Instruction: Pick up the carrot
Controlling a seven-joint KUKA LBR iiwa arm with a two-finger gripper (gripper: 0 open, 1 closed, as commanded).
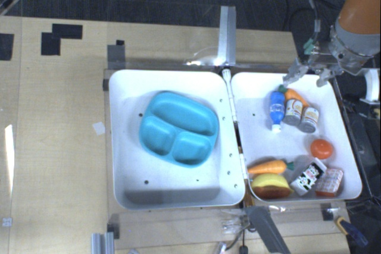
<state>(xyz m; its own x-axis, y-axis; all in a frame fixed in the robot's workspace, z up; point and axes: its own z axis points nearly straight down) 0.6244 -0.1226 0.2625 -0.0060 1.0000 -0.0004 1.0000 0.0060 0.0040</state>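
Carrot [268, 166]: orange, tapered, green stub at one end, lying flat in the right bin [256, 128], well below the pincer [309, 73] and a bit left of it, touching a yellow-and-brown item [271, 185] just under it. Pincer hangs over the bin's top edge, fingers spread apart, nothing betw. them. Arm cut off at the frame's top-right corner. Packs in the bottom-right corner overlap; labels too small to read. Counts: 1 carrot, 2 bins, 1 blue tray [178, 128] w/ 3 compartments in the left bin [125, 128], 1 blue bottle [276, 107] just below the pincer, 2 small cans [300, 115], 1 orange-red ball [322, 148].
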